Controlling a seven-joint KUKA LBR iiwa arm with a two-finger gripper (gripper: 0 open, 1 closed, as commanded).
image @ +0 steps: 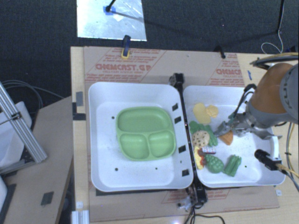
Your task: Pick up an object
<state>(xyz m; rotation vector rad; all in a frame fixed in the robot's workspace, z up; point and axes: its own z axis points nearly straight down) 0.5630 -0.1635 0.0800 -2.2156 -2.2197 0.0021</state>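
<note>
Two white bins (100, 139), one green divided tray (145, 132) in the left bin, about seven small toy food pieces (201, 137) in the right bin, one claw (223, 129)

left bin (100, 139): light-green three-compartment plastic tray (145, 132) fills middle; bare rim floor around
right bin (261, 171): crowded left; open right
</note>
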